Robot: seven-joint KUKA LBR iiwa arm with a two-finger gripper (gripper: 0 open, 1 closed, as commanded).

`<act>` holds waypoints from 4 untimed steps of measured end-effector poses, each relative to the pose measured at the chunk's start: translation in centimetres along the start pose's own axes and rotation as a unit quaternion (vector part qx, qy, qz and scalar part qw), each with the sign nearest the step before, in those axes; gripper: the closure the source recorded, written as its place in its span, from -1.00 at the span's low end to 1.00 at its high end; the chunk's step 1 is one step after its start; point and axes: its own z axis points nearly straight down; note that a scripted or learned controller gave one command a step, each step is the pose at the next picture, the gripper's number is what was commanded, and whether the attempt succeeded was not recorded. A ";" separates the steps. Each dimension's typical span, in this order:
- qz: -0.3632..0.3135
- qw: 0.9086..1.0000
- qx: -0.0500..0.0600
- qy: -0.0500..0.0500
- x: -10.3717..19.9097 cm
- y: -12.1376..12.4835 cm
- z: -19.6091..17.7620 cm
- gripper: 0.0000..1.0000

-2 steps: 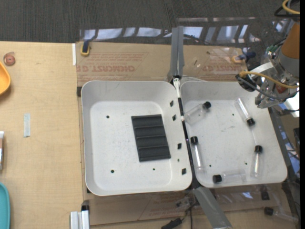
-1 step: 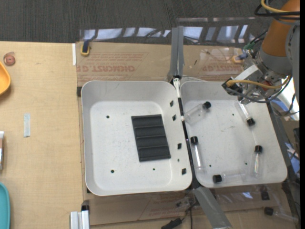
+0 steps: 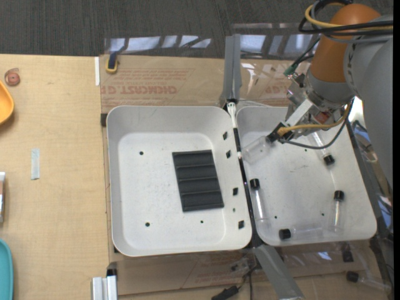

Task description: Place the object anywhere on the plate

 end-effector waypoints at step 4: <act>-0.063 0.998 -0.001 -0.001 14.3 -15.2 -4.5 1.00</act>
